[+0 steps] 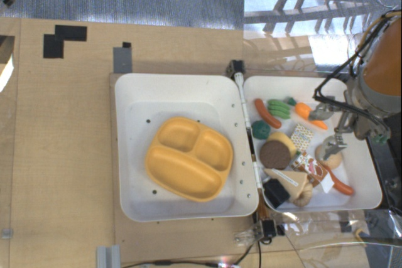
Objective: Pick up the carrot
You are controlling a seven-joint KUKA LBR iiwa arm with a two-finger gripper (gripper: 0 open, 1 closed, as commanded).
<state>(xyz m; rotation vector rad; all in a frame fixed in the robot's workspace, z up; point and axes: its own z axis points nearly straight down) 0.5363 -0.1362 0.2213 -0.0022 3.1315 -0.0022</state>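
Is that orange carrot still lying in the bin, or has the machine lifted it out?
In the bin. The carrot lies on the floor of the right bin beside a green vegetable, with the gripper close by.

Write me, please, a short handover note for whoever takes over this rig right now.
Gripper: over the right bin, near its back right; whether it is open or shut cannot be read, and nothing is seen in its hold.
Carrot: lying in the right bin's back part, beside the green vegetable, just left of the gripper.
Left bin: holds the yellow tray.
Done: the arm is in near the carrot.
Left: grasp the carrot and lift it.
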